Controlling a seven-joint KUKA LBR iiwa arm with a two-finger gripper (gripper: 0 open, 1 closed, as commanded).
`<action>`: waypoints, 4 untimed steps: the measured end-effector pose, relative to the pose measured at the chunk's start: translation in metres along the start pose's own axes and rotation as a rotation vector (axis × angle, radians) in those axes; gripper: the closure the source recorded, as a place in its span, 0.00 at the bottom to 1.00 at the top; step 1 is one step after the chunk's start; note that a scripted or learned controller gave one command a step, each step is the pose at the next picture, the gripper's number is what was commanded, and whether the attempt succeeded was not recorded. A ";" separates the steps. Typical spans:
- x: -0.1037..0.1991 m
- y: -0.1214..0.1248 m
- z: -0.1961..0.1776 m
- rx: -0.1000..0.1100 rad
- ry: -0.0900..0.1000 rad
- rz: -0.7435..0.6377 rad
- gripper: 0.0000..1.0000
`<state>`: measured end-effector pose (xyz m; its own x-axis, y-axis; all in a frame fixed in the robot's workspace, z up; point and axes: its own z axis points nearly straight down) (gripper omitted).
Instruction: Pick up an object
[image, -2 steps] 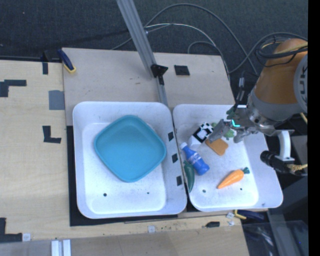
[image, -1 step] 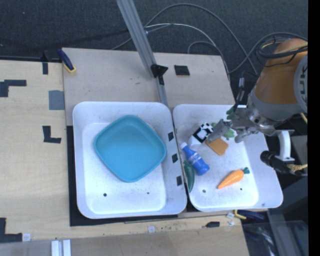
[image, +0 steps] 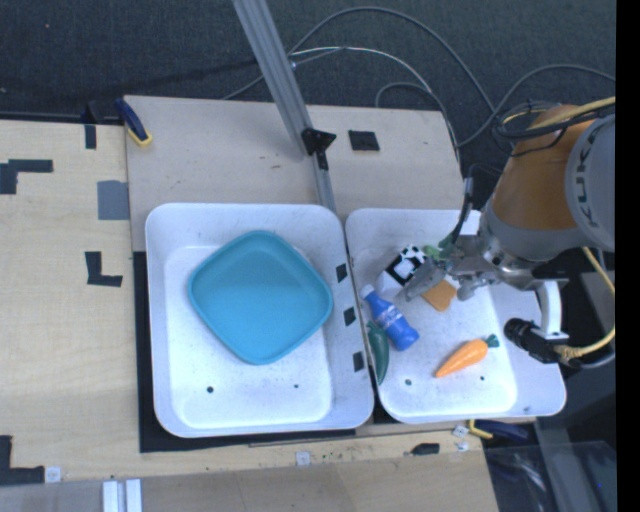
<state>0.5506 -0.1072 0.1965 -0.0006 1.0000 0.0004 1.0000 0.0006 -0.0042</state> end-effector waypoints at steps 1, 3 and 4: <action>-0.008 -0.007 0.052 0.001 0.000 0.001 0.00; -0.008 -0.007 0.093 -0.003 0.000 0.000 1.00; 0.001 -0.007 0.034 -0.008 -0.001 -0.001 1.00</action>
<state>0.5439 -0.1063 0.1623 -0.0012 1.0000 -0.0003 1.0000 0.0012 0.0038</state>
